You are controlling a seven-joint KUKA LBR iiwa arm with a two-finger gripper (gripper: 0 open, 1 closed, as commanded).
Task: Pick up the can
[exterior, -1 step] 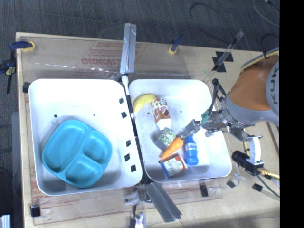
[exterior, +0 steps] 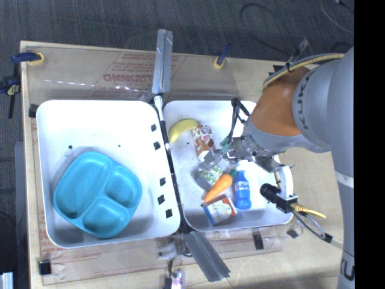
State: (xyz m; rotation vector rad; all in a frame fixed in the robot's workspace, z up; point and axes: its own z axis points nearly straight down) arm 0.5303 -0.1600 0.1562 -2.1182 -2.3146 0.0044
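**Gripper down in the right bin, right over the can**

The gripper sits low in the middle of the right bin, and the fingers look nearly closed, with the can lying just under them at about 7 o'clock. Can't tell if the fingers actually touch it, and nothing shows between them.

Going outward from there: a carrot lies slanted just beside the can at 5 o'clock from the gripper, a small blue bottle is at 4 o'clock, and a little carton sits beyond the carrot toward 6. A brown snack packet is at 11 o'clock, with a banana further out that same way, near the bin's top left corner.

The arm, orange band and all, comes in from 2 o'clock.

Way over at 9 o'clock, the left bin holds a blue divided plate in its lower half.
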